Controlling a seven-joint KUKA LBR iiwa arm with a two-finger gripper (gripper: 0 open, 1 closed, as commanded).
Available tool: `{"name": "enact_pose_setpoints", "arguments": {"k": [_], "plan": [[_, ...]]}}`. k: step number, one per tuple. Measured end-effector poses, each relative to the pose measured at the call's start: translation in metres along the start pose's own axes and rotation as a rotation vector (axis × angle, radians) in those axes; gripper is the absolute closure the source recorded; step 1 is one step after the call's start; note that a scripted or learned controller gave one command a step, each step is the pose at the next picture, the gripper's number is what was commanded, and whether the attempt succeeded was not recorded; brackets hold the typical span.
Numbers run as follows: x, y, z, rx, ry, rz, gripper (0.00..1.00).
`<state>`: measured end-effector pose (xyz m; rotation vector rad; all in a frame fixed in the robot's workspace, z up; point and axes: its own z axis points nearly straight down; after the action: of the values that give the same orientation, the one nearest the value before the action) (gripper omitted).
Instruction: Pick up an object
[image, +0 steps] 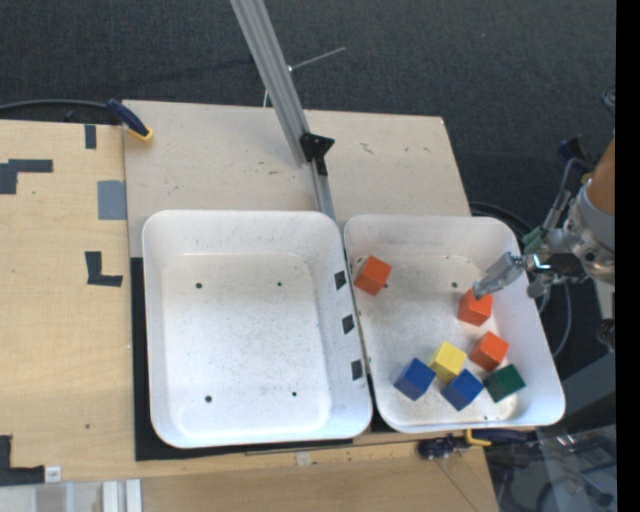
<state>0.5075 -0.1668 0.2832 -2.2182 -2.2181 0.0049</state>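
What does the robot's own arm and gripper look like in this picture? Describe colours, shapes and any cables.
The gripper has slim grey metal fingers on a dark body with small green marks. Behind it the arm is grey with an orange band, and thin dark cables run alongside it.

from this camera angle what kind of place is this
Most likely a robotics lab bench set up for grasping trials: two shallow white bins side by side, loose coloured blocks in the right one, and an arm's pincer reaching in.
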Motion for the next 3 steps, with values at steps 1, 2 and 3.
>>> {"name": "enact_pose_setpoints", "arguments": {"k": [1, 2, 3], "plan": [[0.000, 0.001, -0.002, -0.005, -0.001, -0.001, 0.00], [-0.002, 0.001, 0.041, 0.000, -0.001, -0.001, 0.00], [0.009, 0.001, 0.092, 0.001, 0.000, -0.001, 0.00]]}}
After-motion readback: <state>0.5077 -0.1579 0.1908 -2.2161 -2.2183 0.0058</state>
